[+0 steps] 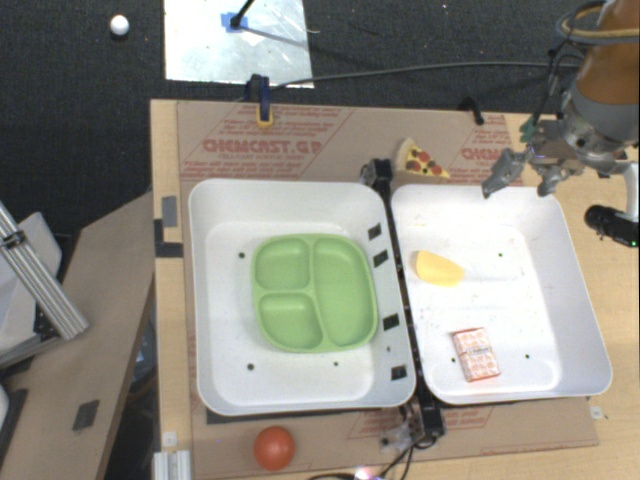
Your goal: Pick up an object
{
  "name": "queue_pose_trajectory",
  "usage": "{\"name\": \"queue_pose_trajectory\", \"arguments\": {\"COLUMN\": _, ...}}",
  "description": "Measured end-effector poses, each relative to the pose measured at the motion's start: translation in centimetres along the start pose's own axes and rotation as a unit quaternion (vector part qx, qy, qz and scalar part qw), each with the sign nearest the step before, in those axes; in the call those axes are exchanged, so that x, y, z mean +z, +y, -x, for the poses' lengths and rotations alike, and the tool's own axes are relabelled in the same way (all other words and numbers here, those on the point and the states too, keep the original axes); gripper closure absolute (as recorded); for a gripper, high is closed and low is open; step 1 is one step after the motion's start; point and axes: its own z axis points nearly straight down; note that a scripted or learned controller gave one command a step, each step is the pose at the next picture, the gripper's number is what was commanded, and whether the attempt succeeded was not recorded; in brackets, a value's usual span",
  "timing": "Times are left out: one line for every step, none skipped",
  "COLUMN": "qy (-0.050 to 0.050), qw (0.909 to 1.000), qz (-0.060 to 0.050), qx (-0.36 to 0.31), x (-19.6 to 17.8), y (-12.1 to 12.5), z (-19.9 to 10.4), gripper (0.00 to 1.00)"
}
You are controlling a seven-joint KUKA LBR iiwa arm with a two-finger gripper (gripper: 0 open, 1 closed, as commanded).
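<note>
My gripper (525, 180) hangs over the far edge of the right bin (570, 268), its two fingers spread open with nothing between them. A yellow wedge-shaped piece (438, 268) lies in the right bin's left half, well below and left of the gripper. A small pink-and-white box (475, 354) rests near that bin's front. A green divided plate (313, 292) sits in the middle of the left bin (215, 228).
A toy pizza slice (422, 159) lies on the board just behind the bins, near their join. An orange-red ball (274, 447) sits on the board in front of the left bin. A blue clamp (260, 98) grips the board's far edge.
</note>
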Motion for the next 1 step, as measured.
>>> {"name": "queue_pose_trajectory", "arguments": {"qy": -0.001, "qw": 1.0, "qz": 0.006, "qx": -0.001, "x": -0.77, "y": 0.17, "z": -0.03, "gripper": 0.0}}
